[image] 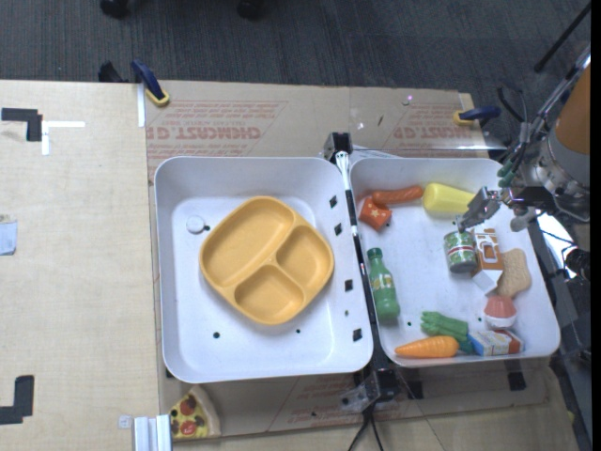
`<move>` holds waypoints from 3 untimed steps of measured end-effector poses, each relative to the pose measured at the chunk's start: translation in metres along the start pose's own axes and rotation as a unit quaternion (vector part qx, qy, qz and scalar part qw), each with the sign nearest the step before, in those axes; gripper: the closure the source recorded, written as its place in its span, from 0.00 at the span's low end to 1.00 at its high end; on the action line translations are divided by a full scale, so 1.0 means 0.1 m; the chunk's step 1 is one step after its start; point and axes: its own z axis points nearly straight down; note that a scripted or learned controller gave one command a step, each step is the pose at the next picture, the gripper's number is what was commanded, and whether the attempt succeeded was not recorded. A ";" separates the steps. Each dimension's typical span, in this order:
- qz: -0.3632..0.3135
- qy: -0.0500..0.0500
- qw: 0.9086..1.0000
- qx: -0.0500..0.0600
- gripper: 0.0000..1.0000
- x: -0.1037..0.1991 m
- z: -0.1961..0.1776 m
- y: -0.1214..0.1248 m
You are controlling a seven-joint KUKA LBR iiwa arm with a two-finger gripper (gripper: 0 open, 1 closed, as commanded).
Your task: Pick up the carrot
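The gripper hangs over the right bin, near its upper right part, just above a small green-labelled can. Whether it is spread or pressed together cannot be told from this angle, and nothing can be seen between its tips. The arm reaches in from the right edge, with cables trailing beside it.

The carrot lies flat along the near wall of the right bin, orange body pointing left, well apart from the gripper. Just behind it sits a green leafy toy, and to its right a small carton and a red and white object. A green bottle lies near the bin's left wall, roughly lengthwise. Toward the far side are a red-orange pepper-like piece, a long reddish-orange item and a yellow block-shaped toy. A tan bread-like slice and a small orange and white box rest close to the can on its right.

The left bin holds a yellow divided plate, set at a slant, and a small white round thing near its upper left. Both bins sit on cardboard on the counter. A toy pizza slice lies on the cardboard in front of the left bin.
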 end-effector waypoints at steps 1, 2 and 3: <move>0.003 0.000 1.000 0.000 0.00 0.65 0.72 -0.51; -0.145 0.000 0.989 -0.001 0.00 0.29 1.71 -0.56; -0.182 -0.001 0.983 -0.002 0.00 0.97 0.71 -0.55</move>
